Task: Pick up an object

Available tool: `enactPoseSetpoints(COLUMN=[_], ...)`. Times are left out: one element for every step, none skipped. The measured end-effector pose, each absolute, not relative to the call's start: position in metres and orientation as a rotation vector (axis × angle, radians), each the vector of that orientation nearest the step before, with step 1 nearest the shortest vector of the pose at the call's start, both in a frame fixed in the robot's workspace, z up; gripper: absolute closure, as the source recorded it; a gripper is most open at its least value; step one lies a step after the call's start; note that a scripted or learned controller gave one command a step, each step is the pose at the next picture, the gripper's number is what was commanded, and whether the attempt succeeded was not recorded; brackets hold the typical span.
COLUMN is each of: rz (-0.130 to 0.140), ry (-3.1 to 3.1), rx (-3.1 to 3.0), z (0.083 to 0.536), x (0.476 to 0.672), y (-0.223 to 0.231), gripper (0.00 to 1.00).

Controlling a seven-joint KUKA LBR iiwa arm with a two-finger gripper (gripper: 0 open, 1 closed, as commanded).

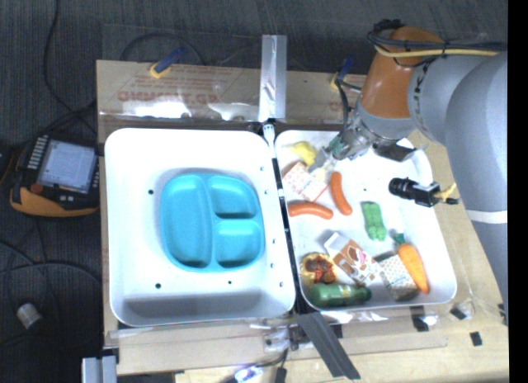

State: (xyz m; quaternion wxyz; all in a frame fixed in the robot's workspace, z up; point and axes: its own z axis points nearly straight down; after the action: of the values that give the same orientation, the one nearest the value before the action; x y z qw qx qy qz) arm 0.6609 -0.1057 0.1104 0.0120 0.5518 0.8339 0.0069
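- the arm point(462, 101) reaches in over the right bin point(437, 208).
- the left bin point(132, 208) bears a blue tray point(210, 220).
- the gripper point(340, 148) hangs by the yellow toy point(303, 152); its opening i cannot tell.
- nothing looks lifted yet; the pick seems still to do.

The two bins point(115, 233) were white. The divided tray point(210, 218) in the left one was light blue. In the right bin, the two sausages point(310, 209) were orange-red, the carrot point(412, 266) orange with a green top, the banana point(302, 151) yellow and the cucumber point(338, 295) dark green. The arm point(462, 84) was grey with an orange band.
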Motion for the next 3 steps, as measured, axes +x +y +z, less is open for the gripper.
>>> enactPoseSetpoints(rz=[0.022,0.031,0.032], ry=[2.600,2.578,2.582], rx=[1.720,1.760,1.759], z=[0.110,0.101,0.111], x=[0.661,0.658,0.658], y=[-0.106,-0.118,-0.116], gripper=[0.00,0.00,1.00])
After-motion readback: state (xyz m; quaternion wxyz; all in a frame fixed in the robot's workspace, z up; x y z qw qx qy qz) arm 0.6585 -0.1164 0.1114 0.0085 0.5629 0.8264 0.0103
